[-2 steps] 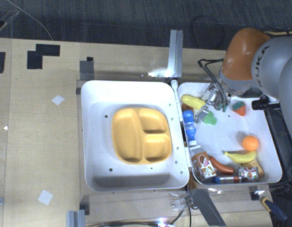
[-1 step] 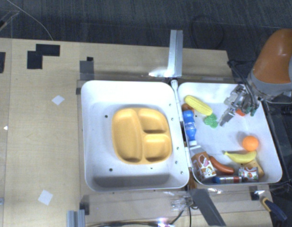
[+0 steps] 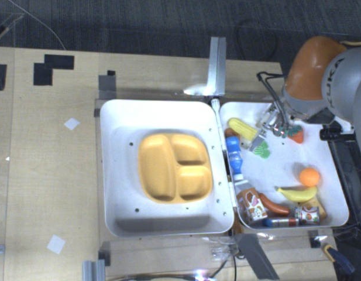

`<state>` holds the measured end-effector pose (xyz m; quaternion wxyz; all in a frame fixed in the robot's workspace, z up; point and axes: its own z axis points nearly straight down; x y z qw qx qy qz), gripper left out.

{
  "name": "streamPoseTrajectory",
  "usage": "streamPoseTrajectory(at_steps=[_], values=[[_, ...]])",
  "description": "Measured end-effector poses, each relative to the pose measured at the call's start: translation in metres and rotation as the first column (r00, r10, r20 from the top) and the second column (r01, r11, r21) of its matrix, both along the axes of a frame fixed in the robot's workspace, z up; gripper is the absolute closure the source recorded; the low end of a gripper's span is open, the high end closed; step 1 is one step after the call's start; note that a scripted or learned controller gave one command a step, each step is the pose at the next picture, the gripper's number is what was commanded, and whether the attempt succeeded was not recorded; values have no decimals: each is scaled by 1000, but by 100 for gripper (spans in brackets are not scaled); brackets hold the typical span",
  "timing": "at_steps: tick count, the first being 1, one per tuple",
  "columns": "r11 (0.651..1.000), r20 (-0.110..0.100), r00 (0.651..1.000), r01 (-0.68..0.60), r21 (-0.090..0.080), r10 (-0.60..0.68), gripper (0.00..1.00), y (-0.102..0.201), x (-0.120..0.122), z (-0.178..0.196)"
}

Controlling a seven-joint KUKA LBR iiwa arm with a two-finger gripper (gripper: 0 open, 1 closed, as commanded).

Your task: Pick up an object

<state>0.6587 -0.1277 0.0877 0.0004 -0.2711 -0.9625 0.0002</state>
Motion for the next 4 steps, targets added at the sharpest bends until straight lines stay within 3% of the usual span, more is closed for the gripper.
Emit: streamPoseTrajectory(at_steps=[1,2,3,4], values=[[963,11,963,270,-2,-270,0,31,-2,0],[965,23,964,264,2,-264,100,33,2,15],[922,19,921,388,10,-388,100,102,-2,140],[923,17,923,385,7,-385,100,100,-3,147]])
